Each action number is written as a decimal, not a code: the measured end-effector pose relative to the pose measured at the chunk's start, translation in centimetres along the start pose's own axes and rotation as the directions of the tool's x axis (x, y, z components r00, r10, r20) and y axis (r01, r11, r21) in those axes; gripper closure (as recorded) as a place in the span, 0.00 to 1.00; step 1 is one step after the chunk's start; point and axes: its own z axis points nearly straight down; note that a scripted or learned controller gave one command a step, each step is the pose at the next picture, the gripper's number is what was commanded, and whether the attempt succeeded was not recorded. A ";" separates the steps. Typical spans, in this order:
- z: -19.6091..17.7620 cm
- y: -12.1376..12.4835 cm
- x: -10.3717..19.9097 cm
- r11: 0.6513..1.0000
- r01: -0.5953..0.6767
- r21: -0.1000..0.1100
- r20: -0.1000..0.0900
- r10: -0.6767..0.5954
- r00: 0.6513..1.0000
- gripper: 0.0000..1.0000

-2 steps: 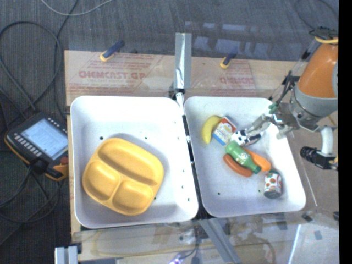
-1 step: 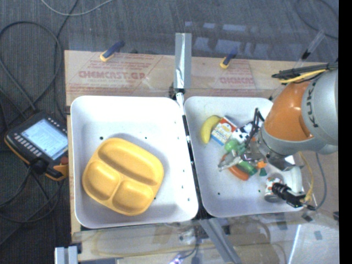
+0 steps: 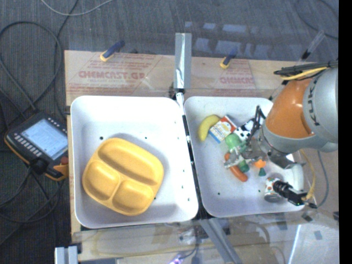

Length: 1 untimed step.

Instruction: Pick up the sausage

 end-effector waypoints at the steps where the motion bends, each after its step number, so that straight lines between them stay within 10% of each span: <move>1: -9.5 3.3 -1.6 0.891 0.453 0.005 0.004 -0.453 0.891 1.00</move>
